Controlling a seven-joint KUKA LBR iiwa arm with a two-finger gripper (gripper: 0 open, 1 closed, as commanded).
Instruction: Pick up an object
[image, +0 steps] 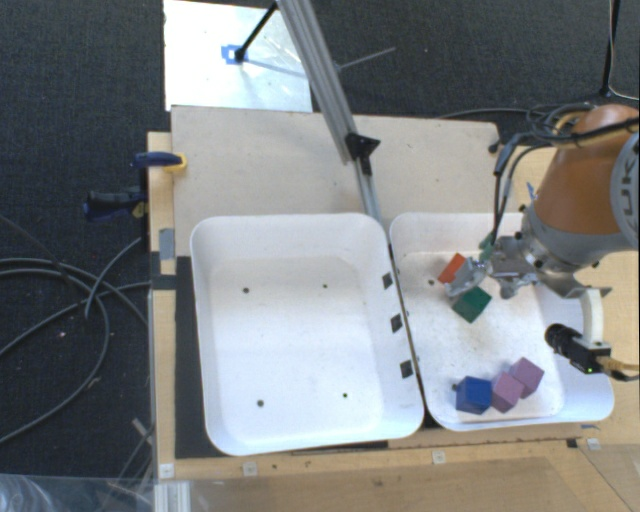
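Pincer (478, 283) hangs low in the right bin (430, 235), right over the green cube (472, 303) beside an orange block (452, 268), though whether it grips anything I cannot tell.

You cannot tell how the gripper (478, 283) stands over the right bin (440, 235): its tips blur into the orange block (452, 268) and the green block (471, 304), which it partly covers. The arm (590, 180) is cut off by the frame's right side and hides that bin's far right rim. Near the bin's front edge, the pink block (506, 391) overlaps the purple block (527, 375).
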